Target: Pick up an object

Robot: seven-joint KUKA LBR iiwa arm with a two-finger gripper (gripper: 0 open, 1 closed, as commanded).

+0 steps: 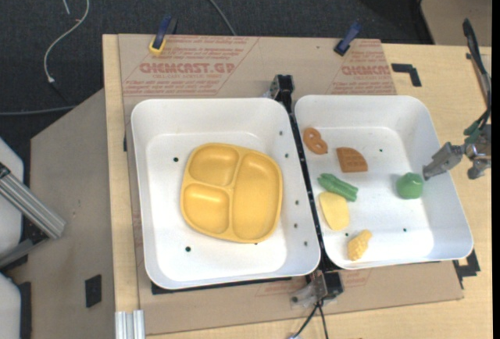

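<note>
The gripper (445, 161) was poised at the right bin's (375, 105) edge; the green object (408, 186) lay just beside it, ungrasped. Whether it was spread could not be told.

Two white bins sit side by side on the bench. The left bin (156, 134) holds a yellow three-compartment plate (231, 191). The right bin (445, 205) holds a pretzel (316, 140), a brown toast piece (351, 160), a green pepper (338, 187), a pale yellow slice (334, 212), a corn cob (358, 244) and a green round object (408, 186). The gripper (437, 165) is at the right rim, just beside the green round object.
</note>
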